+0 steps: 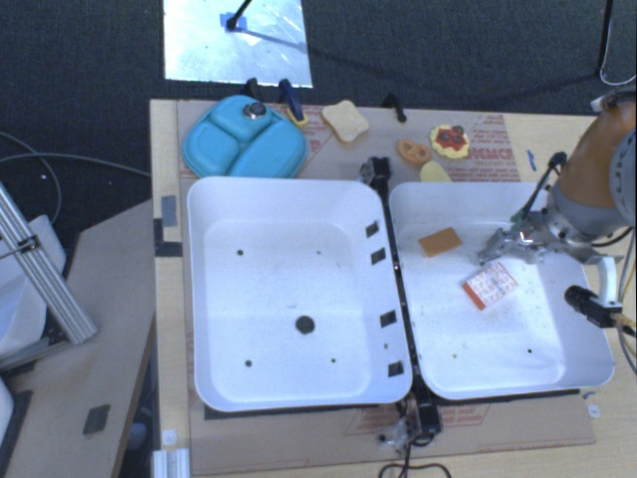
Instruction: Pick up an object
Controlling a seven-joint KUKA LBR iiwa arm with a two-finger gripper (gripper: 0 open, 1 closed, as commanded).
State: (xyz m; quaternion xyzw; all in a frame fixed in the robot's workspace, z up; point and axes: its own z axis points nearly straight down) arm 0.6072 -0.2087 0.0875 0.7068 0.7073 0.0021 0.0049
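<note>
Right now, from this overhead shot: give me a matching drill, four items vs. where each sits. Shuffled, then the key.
Items:
1. orange block
2. red-and-white card
3. blue divided tray
4. dark round piece

Places:
A. on the bench behind the left bin
B. on the left bin's floor
C. right bin, near its back-left corner
D. right bin, just below the gripper

Pairs: 1-C, 2-D, 3-A, 4-B

Arm [605, 162] enters from right, orange band above wrist, gripper [508, 244] angled down-left.
</note>
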